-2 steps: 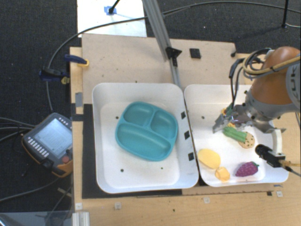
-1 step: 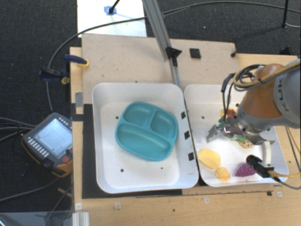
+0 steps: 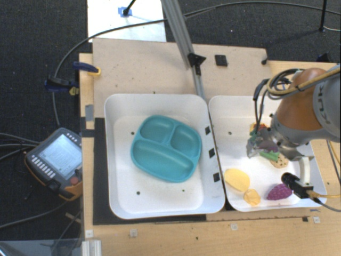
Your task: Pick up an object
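My arm: it reached in from three o'clock, the orange band [image 3: 299, 104] showing above the wrist, over the right bin [image 3: 230, 116].
My gripper [image 3: 259, 145]: it hung low over the middle of the right bin; how it stood, and whether it had hold of anything, I could not tell.
Under the gripper: small mixed pieces, green and tan [image 3: 274, 158], lay just at its five o'clock, too jumbled to name.
Yellow object [image 3: 237, 179]: it lay at seven o'clock of my gripper, near the bin's front wall, apart from the gripper.
Orange piece [image 3: 252, 197]: it sat just beside the yellow object, at its five o'clock.
Purple object [image 3: 279, 191]: it rested at five o'clock of my gripper, near the front right corner.
Left bin [image 3: 118, 196]: it held a teal divided plate [image 3: 166, 148], lying flat near its middle.
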